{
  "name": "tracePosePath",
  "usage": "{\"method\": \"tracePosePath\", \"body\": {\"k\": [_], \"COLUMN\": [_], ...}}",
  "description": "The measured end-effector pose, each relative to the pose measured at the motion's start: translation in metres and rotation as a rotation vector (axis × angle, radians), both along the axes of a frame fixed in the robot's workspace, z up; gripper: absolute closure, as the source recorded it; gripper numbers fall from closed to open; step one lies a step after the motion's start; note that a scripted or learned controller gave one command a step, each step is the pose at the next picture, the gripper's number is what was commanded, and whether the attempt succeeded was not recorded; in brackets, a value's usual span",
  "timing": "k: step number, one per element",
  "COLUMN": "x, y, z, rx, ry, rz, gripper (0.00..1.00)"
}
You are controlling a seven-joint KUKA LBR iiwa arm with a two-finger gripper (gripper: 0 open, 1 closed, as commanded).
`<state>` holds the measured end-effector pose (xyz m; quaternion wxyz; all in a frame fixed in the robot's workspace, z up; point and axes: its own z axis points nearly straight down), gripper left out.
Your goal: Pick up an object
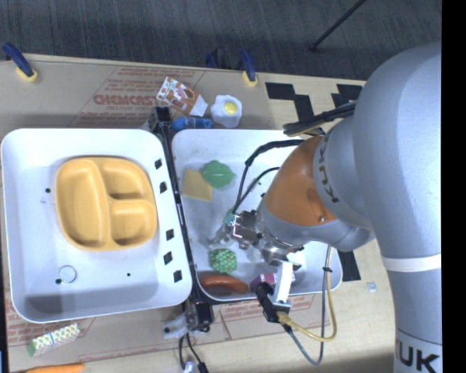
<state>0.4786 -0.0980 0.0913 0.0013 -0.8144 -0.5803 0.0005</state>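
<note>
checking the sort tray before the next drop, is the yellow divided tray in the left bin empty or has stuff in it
Empty. The yellow divided tray lies flat in the left bin, and all its compartments show bare yellow plastic.

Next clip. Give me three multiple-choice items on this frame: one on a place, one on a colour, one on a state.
1. Where does the divided tray lie?
A. left bin
B. right bin
C. on the cardboard

2. What colour is the wedge-shaped piece in the right bin?
A. blue
B. yellow
C. black

3. How is the arm placed?
A. reaching over the right bin
B. reaching over the left bin
C. clear of both bins

Answers: 1 A, it sits inside the left bin. 2 B, it is pale yellow beside a green item. 3 A, its wrist hangs above that bin's toys.
</note>
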Motion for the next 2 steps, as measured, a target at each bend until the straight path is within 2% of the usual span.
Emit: {"method": "tracePosePath", "body": {"k": [1, 2], "x": [0.073, 0.120], "y": [0.004, -0.005], "z": [0.000, 0.000], "rx": [0.000, 0.001], "ry": [0.001, 0.000], "rz": [0.168, 0.183], "gripper": [0.00, 0.00]}}
